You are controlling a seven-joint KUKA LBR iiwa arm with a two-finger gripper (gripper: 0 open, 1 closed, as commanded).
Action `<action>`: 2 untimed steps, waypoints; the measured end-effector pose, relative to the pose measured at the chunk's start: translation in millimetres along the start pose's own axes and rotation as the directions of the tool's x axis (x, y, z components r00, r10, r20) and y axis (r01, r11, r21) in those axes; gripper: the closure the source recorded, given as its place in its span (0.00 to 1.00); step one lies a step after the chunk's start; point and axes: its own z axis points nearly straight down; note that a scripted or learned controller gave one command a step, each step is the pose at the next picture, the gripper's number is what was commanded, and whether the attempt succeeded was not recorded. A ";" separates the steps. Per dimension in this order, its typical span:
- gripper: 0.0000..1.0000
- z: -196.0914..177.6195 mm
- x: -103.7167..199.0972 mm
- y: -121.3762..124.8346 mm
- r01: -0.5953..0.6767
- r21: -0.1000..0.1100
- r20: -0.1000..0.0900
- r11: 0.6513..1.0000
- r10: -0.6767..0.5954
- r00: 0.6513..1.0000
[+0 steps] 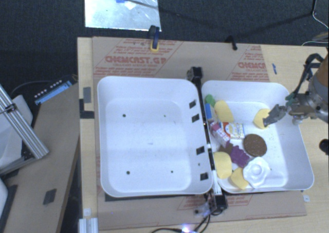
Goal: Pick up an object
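The right bin (295, 147) holds several small objects along its left side. Among them are a yellow piece (222, 109), a red-and-white packet (227, 130), a brown disc (254, 144), a purple toy (237, 154) and a white crumpled piece (256, 171). A separate yellow lump (260, 118) lies nearer the bin's middle right. My gripper (270, 117) reaches in from the right, low over the bin, with its tip right against that yellow lump. Whether the lump is gripped is unclear from this angle.
The left bin (149, 134) sits beside the right one, with black clips (195, 119) along the shared rim. More yellow pieces (222, 162) lie at the right bin's front left. Both bins rest on a cardboard sheet (133, 58); cables cross the dark floor behind.
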 end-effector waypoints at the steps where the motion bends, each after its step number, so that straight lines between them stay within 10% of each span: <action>1: 0.00 132.9 -0.2 -44.1 -0.004 0.013 -0.004 1.000 0.004 1.000; 2: 1.00 115.1 -1.1 -38.7 -0.001 -0.003 0.001 1.000 0.001 1.000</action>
